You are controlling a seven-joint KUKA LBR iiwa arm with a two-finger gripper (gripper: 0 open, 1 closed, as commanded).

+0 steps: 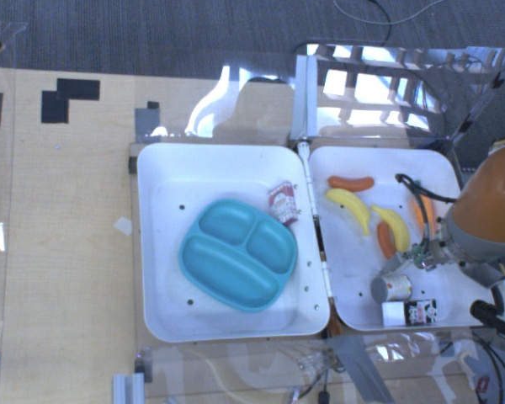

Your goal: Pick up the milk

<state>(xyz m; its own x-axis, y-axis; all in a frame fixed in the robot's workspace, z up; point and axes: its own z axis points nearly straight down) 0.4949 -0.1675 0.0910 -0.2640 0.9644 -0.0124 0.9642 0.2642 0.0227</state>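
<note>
The milk (409,312) is a small white carton with black markings, lying on its side near the front edge of the right bin (353,305). My gripper (408,262) reaches in from the right below the orange band (488,204). It hovers a little behind the milk, over a grey cup (390,288) that stands just beside the carton. Nothing shows between it and the milk.
In the right bin lie a sausage (351,183), two bananas (353,209) (396,225) and an orange-red piece (386,240) close to the gripper. The left bin (164,225) holds a blue divided plate (238,253) and a small red-and-white packet (284,203).
</note>
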